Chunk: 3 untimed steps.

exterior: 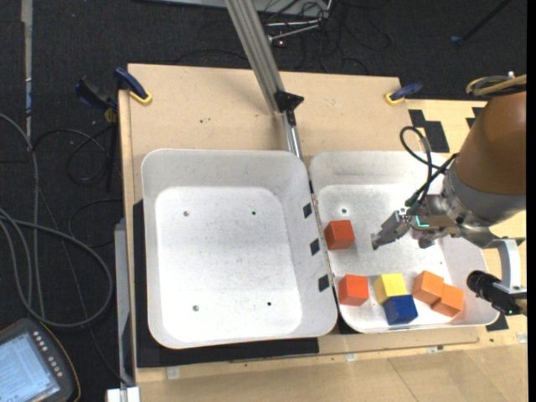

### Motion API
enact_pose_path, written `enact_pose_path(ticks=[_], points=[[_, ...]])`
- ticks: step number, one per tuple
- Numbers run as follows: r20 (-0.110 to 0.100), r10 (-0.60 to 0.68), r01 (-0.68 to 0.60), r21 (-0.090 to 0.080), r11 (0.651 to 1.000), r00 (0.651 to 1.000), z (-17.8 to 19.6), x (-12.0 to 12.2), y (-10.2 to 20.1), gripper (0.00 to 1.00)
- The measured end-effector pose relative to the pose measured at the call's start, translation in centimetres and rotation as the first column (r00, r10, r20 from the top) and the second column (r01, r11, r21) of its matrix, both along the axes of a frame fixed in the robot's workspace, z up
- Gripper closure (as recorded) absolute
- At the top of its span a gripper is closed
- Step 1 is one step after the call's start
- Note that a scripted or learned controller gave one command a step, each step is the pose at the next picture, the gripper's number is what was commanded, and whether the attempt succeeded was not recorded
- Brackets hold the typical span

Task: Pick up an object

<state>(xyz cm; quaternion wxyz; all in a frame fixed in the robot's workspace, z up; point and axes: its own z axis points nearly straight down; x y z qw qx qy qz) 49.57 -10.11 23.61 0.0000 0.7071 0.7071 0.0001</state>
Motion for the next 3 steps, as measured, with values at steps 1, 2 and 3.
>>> enact_pose_path(ticks=[1,2,3], points=[[-0.006,-0.002,0.002,0.001,1.000,1.000,-5.1,-0.6,-0.8,0.00],[0.004,0.001,-0.001,-0.002,1.000,1.000,-10.7,-0.2,0.0,0.00],[0.003,0.000,0.000,-0.001,1.000,1.000,-14.1,-0.1,0.1,0.00]])
